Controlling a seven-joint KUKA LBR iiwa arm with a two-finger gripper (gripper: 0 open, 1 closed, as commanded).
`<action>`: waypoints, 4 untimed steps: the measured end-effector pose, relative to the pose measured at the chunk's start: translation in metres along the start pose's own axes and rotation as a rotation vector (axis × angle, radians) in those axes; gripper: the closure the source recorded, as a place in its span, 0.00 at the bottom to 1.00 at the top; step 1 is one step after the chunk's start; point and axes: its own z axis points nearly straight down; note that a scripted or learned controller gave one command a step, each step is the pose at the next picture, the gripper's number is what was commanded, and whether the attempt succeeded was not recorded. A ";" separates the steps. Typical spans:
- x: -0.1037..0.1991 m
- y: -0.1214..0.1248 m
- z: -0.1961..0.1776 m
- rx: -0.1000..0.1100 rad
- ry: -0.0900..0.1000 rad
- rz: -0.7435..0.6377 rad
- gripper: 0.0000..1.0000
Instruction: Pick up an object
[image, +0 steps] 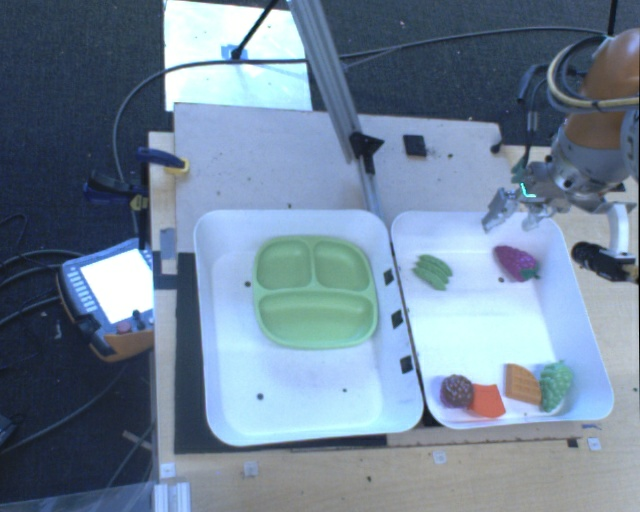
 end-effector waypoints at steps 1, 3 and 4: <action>0.000 0.001 -0.001 -0.003 -0.001 -0.001 0.00; -0.011 0.003 0.115 0.000 -0.001 0.003 0.00; -0.011 0.004 0.126 -0.003 -0.002 0.000 0.00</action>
